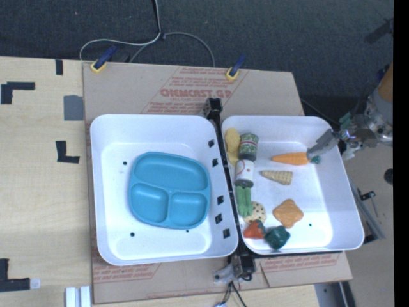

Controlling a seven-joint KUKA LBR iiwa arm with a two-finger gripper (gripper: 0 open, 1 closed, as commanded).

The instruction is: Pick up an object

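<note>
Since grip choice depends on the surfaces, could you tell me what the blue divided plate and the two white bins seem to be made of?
Blue divided plate: probably moulded plastic, matte to slightly satin, judging by its even colour and soft rounded compartment ridges.
White bins: likely thin formed plastic, smooth with a mild sheen along the rounded rims; painted metal cannot be ruled out.

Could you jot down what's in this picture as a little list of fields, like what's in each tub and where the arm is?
left bin: white shallow bin holding a blue plastic divided plate
right bin: white shallow bin with toy foods, among them an orange toy carrot and an orange waffle-like piece
arm: gripper over the right bin's right rim, beside the carrot's green end
held: nothing visibly
</note>
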